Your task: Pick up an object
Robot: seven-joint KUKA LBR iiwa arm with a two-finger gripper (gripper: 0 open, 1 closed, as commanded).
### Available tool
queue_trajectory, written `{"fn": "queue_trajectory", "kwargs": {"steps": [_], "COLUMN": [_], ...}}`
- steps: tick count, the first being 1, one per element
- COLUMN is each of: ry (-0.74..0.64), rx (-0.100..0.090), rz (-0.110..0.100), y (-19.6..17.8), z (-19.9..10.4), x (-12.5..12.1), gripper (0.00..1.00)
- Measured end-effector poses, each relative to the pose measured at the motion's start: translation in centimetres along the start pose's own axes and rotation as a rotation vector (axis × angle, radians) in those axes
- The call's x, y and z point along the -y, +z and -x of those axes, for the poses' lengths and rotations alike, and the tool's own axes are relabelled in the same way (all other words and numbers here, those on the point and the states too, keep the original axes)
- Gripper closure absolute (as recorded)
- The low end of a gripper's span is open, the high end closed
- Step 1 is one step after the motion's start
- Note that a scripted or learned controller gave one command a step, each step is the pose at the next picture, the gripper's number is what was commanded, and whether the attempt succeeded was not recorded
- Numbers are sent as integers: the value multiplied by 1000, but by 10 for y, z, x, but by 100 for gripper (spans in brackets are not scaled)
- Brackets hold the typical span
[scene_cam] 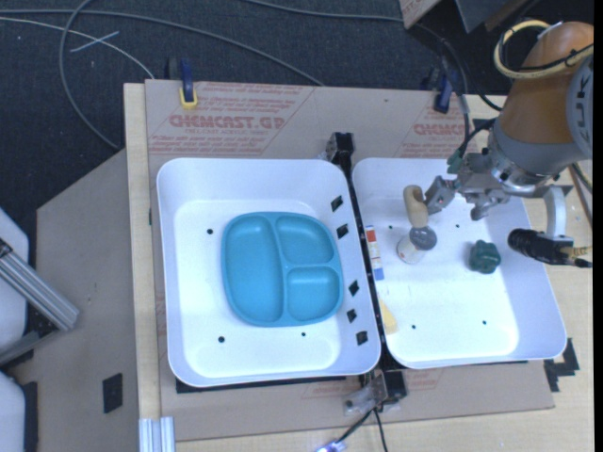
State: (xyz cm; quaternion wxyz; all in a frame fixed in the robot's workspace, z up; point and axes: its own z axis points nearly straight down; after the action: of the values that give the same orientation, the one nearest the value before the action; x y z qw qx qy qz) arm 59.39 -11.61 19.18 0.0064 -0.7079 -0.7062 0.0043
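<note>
Blue divided plate (281,268) centred in left bin (188,347), right bin (528,328) holding tan-handled tool (415,222) and dark green lump (485,256), gripper (464,195) above right bin's far side, fingers spread, nothing between them.

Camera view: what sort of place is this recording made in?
Most likely a robotics lab bench set up for grasping trials. Two white bins sit clamped on a board, one holding a blue divided plate, with the arm's gripper over the other bin, and loose cables trail across dark carpet.
</note>
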Motion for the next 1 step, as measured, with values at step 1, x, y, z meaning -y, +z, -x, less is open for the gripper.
{"fn": "queue_trajectory", "kwargs": {"steps": [1], "ry": [-3], "rx": [2], "rz": [14], "y": [-7], "z": [0], "x": [-3], "gripper": [0]}}
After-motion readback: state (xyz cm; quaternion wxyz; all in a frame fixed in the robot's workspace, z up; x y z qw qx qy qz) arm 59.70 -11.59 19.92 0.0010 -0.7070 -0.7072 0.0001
